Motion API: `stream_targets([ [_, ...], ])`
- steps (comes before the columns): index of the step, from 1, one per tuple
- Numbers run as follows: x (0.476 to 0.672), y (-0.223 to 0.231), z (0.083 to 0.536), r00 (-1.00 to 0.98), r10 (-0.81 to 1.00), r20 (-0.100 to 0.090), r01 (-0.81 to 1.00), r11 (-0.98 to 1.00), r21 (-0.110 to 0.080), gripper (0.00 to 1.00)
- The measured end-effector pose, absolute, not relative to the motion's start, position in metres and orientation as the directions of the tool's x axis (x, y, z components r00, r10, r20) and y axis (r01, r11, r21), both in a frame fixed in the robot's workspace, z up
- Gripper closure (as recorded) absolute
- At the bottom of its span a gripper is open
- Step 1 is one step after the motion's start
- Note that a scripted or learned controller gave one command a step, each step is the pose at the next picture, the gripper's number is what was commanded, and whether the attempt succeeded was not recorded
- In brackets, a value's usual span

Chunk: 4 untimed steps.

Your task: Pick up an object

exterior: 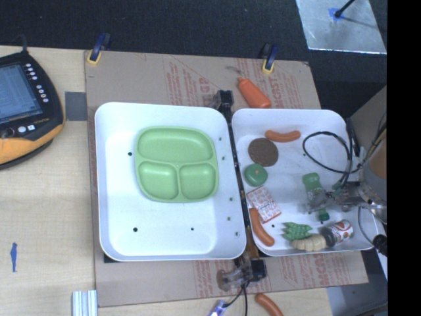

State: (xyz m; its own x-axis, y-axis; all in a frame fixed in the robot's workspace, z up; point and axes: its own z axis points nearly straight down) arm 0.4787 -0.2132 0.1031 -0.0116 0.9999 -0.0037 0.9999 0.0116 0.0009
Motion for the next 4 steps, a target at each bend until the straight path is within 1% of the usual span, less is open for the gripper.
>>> stream_targets([
  [1, 0.502, -0.125, 0.204, -0.007, 1.0, 0.001, 1.0, 0.007, 0.001, 0.0],
  [2, 0.599, -0.141, 0.233, -0.004, 1.0, 0.0, 1.0, 0.004, -0.002, 0.0],
  [3, 0.605, -0.196, 0.167, -0.003, 1.0, -0.001, 1.0, 0.003, -0.005, 0.0],
  [4, 0.552, -0.212, 0.107, -0.005, 1.0, 0.0, 1.0, 0.005, -0.006, 0.0],
])
